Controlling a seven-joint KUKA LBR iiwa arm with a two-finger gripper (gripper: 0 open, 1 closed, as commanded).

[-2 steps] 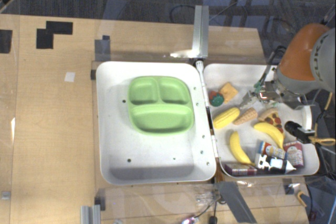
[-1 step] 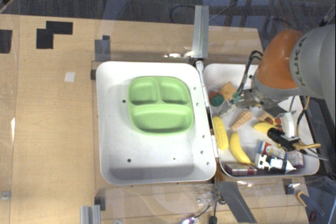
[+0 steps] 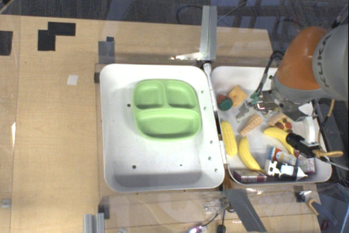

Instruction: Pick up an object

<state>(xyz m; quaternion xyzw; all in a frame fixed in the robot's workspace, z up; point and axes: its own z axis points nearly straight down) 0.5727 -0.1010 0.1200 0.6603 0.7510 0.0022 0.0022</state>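
waffle cone (image 3: 251, 124), tan, ribbed, lying tilted, hand (image 3: 260, 103) above

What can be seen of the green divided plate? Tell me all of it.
The green divided plate is a pale green, plastic-looking tray with rounded corners and three compartments: two smaller ones on the far side and one wide one on the near side. All three look empty. It lies flat, right side up, on the floor of the left white bin, towards that bin's far half. Nothing touches it except the bin floor under it; the arm and the toy food are over in the other bin.
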